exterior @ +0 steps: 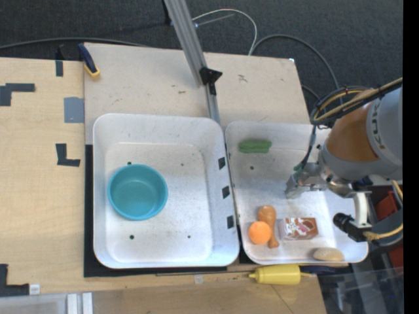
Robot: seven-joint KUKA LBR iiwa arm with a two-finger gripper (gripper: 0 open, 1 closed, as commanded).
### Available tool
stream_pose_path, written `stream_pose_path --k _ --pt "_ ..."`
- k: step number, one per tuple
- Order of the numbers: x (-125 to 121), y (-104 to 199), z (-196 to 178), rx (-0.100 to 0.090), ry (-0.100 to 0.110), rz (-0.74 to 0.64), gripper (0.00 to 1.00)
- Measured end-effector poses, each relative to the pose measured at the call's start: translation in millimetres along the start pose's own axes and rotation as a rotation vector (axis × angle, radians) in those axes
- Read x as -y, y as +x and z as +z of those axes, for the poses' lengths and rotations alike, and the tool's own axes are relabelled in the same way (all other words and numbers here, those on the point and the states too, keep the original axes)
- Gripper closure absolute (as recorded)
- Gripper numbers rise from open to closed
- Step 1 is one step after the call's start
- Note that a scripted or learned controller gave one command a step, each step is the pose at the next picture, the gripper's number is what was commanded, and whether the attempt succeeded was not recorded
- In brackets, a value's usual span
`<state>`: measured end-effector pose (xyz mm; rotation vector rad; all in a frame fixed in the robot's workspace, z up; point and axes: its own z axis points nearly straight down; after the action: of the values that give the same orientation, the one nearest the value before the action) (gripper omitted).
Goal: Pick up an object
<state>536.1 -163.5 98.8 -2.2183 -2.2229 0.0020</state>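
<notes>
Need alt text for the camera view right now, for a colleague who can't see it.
The gripper hangs over the right bin, apart from a green object, orange ball, carrot-like piece and packet. A blue bowl sits in the left bin.

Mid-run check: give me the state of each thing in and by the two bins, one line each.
Blue bowl: upright, in the left bin.
Green item: lying flat, right bin, far end.
Orange ball: resting against the carrot-like piece.
Small packet: lying flat.
Yellow bottle: on its side, outside the bins.
Gripper: low over the right bin, holding nothing visible.
</notes>
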Motion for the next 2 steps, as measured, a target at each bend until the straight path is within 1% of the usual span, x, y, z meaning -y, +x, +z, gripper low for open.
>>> stream_pose_path --k 1,2 --pt "2 4 -43 0.0 -0.003 0.0 1.0" --pt "5 1 -86 0.001 -0.004 0.001 1.0"
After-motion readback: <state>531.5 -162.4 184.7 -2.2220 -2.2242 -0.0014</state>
